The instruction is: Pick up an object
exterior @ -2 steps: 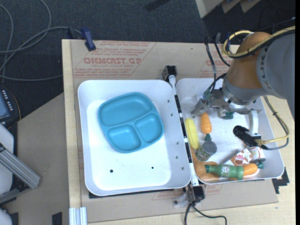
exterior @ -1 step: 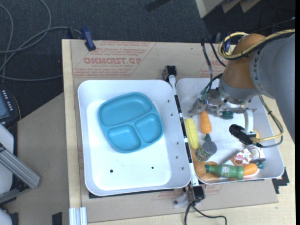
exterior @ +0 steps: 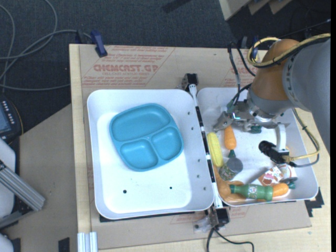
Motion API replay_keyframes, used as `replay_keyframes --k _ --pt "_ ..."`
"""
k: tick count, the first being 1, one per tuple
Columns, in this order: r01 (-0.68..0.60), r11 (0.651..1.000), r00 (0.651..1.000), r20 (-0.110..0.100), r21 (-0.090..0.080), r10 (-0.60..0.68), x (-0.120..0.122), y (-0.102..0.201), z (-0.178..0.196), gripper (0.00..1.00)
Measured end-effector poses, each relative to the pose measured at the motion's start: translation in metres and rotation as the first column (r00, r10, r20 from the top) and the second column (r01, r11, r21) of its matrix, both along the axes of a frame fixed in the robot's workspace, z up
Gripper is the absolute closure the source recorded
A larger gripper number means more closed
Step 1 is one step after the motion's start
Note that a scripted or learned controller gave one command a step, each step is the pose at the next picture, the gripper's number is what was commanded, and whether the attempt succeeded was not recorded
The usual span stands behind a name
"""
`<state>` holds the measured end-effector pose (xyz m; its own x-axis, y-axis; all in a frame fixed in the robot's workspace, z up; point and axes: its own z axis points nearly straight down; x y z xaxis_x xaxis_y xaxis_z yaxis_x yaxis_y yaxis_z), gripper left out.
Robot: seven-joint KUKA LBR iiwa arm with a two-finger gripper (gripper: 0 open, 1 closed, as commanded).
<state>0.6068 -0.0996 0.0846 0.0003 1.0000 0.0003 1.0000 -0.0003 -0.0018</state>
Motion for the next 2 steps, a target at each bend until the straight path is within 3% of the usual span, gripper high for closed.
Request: replay_keyframes --k 1,2 --pt "-0.001 1.000 1.000 0.003 0.000 0.001 0.004 -0.002 0.000 0.00" --pt "0.000 1.000 1.000 -0.001 0.001 0.000 -0.009 0.006 0.000 0.00"
